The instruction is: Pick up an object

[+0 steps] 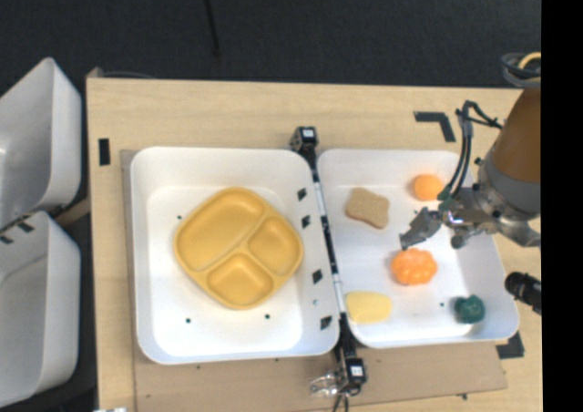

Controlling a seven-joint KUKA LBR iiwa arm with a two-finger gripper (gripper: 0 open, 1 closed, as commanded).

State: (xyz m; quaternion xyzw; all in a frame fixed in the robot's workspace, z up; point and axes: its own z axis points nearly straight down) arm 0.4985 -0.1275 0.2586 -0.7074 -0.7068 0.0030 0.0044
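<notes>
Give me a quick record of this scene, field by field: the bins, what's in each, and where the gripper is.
left bin: yellow divided tray
right bin: tan biscuit, small orange ball, orange pumpkin, pale yellow piece, dark green item
gripper: over right bin, just above the orange pumpkin, nothing between its fingers

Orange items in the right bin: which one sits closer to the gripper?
The larger, lumpy orange piece, lying just below the gripper in the camera view. The smaller round orange ball sits farther up, near the right bin's top edge.
</notes>
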